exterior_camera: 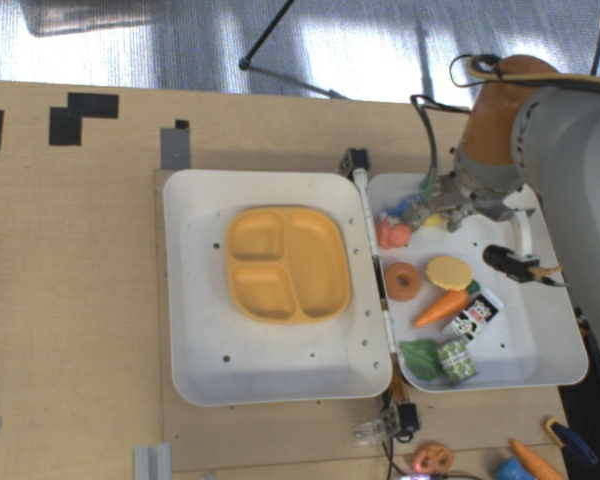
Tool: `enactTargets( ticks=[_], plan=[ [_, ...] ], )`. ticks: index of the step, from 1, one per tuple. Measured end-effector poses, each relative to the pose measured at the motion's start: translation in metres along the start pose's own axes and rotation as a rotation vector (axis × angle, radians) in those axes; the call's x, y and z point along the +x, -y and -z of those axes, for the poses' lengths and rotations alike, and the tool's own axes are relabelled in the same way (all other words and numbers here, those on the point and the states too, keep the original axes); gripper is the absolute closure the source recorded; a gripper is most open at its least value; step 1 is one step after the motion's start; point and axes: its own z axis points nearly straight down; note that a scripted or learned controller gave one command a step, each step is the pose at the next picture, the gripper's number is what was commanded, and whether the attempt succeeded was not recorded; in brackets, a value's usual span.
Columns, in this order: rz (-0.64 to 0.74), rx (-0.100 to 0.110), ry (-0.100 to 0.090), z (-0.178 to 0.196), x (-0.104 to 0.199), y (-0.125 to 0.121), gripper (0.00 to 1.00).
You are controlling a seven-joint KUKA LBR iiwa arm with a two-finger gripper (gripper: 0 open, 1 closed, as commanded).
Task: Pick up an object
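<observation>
Gripper low in right bin beside pink toy (finger state unclear, possibly closing); nothing lifted yet.

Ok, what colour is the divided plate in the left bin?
Yellow-orange all over; the plate shows in the camera view.

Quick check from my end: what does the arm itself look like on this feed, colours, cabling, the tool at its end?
The arm is a bulky, rounded grey body with an orange band above the wrist. Thin black cables loop along the orange section down toward the tool. The gripper is a small grey metallic assembly, too blurred for finer detail.
</observation>
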Motion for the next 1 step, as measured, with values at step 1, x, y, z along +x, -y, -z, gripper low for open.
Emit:
enactTargets(
  ticks=[1],
  plan=[
    [0.0, 0.0, 0.0, 0.0, 0.0, 0.0, 0.0]
  ],
)
